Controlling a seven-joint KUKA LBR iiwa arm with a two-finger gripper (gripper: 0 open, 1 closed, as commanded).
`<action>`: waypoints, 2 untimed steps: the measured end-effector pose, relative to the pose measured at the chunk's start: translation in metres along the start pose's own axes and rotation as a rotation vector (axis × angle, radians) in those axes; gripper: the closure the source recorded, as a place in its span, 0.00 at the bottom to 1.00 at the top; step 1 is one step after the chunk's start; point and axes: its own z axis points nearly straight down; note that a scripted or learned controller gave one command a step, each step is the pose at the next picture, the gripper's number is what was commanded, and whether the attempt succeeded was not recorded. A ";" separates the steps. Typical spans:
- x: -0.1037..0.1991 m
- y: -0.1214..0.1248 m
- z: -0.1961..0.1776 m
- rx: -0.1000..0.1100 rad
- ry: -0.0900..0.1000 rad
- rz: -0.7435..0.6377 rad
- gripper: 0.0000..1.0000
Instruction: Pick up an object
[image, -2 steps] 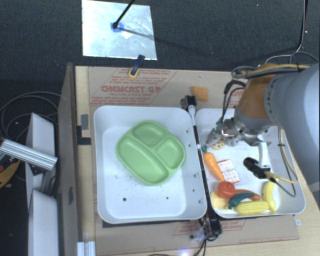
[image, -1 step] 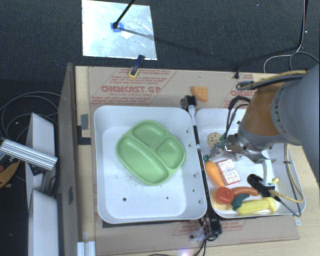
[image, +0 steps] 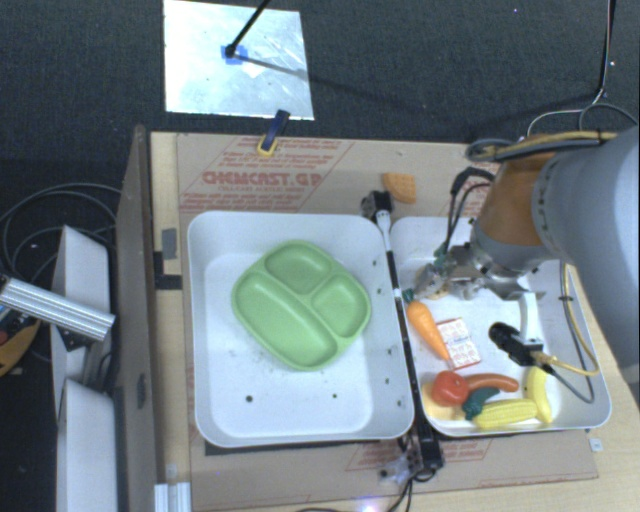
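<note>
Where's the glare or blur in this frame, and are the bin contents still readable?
Camera view: strong glare on the shiny sheet lying on the dark floor; the arm is large and soft at the right; the green plate and carrot are evenly lit and readable; the hand is too blurred to make out.

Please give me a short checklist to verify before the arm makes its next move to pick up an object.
1. Objects present in right bin: ok; carrot, corn, tomato.
2. End effector over right bin, near the carrot's top: ok.
3. Object between the fingers: cannot tell.
4. Carrot free of neighbours: not ok; small card lies against it.
5. Green plate sits in left bin, away from the arm: ok.
</note>
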 end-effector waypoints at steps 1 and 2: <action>0.000 -0.040 0.001 0.007 0.000 0.005 0.00; -0.005 0.002 0.000 -0.001 0.000 0.000 0.00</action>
